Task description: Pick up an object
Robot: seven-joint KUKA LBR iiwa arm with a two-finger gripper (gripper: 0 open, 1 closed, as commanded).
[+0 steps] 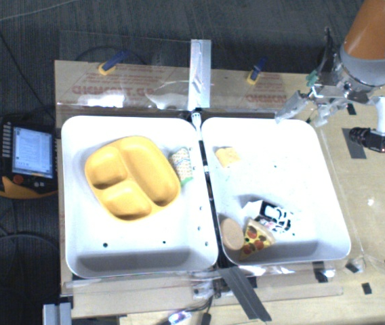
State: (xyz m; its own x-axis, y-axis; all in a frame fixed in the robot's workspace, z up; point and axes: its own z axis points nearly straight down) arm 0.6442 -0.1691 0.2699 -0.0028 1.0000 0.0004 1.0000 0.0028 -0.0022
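Observation:
My gripper [302, 114] hangs over the back right corner of the right bin [328, 181], its two fingers spread open with nothing between them. All the objects lie well away from it. In the right bin a pale yellow piece [228, 156] lies near the back left. A black-and-white object [275, 217], a toy pizza slice [255, 239] and a round brown disc [232, 233] cluster at the front left. The left bin [74, 235] holds a yellow divided plate [131, 178] and, beside it, a small speckled item with a green end [182, 164].
A divider wall [206, 181] separates the two bins. A handheld pendant [23, 156] lies off the bench to the left. Clips [113, 62] and a metal bracket [200, 73] stand behind the bins. The right half of the right bin's floor is bare.

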